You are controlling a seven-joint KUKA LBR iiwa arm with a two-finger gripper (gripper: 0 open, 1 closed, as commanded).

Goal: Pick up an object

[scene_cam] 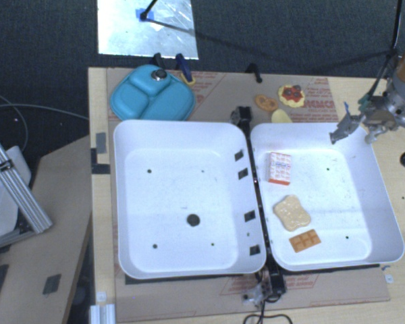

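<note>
The gripper point(354, 128) hangs over the right bin's point(385, 201) far right corner, fingers spread apart, nothing between them; the arm itself is cut off at the frame's right edge. Down in that bin: a small red-and-white box point(279, 168), a pale biscuit-shaped piece point(291, 212) and a brown waffle-like square point(304, 240) (print on the box too small to read); all three well apart from the gripper. Left bin point(135, 140) alongside.
</note>
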